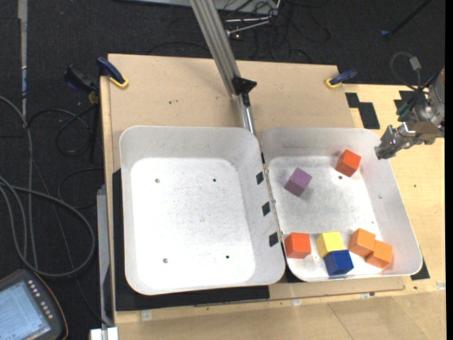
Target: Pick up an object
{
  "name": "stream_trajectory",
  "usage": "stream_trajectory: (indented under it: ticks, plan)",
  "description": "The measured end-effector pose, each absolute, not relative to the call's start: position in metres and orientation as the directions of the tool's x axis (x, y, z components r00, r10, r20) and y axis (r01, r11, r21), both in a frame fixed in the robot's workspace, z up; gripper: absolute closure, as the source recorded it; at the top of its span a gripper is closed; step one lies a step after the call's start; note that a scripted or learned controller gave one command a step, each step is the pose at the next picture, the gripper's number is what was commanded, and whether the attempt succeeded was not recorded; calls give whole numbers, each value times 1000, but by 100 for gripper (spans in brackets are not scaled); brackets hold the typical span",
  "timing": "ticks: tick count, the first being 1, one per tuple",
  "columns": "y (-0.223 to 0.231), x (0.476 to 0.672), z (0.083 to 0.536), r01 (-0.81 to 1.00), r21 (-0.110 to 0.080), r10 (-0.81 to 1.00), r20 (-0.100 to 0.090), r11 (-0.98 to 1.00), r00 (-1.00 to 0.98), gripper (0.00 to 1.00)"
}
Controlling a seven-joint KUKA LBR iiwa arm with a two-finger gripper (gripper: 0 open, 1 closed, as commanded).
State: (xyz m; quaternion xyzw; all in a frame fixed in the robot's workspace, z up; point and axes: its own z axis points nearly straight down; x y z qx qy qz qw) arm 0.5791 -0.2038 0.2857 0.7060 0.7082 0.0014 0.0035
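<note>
White plastic sets the scene: two shallow bins side by side on a pale wooden bench (297,91), and the right bin (396,211) is our landmark. Inside it, a purple block (298,181) sits tilted toward the upper left, and an orange block (347,162) lies near the upper right corner. Along the near wall there is a cluster: an orange-red block (298,244) at the lower left, a yellow block (329,243) just beside it, a blue block (339,262) touching the yellow one's lower edge, and two orange blocks, one (362,241) and the other (380,253), pressed together at the lower right.

And the gripper (388,146) hangs at the right bin's upper right rim, outside the cluster, well apart from the nearest orange block, with nothing visible between its tips. Whether it is released or clenched, I cannot tell; it is small, dark and seen at an angle.

Left of the landmark, the left bin (134,190) shows just speckled floor. No writing or labels are legible on any block. A screen (25,310) at the lower left corner is cut off by the frame, its text too small to read. Blue clamps (110,71) grip the bench's far corners.
</note>
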Motion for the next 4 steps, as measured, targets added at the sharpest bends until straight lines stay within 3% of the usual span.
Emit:
stream_trajectory:
  ticks: [2,4]
  plan:
    - [-105,579,278,1000,0,1000,1,8,-8,100]
    - [11,550,248,1000,-2,1000,2,9,-9,100]
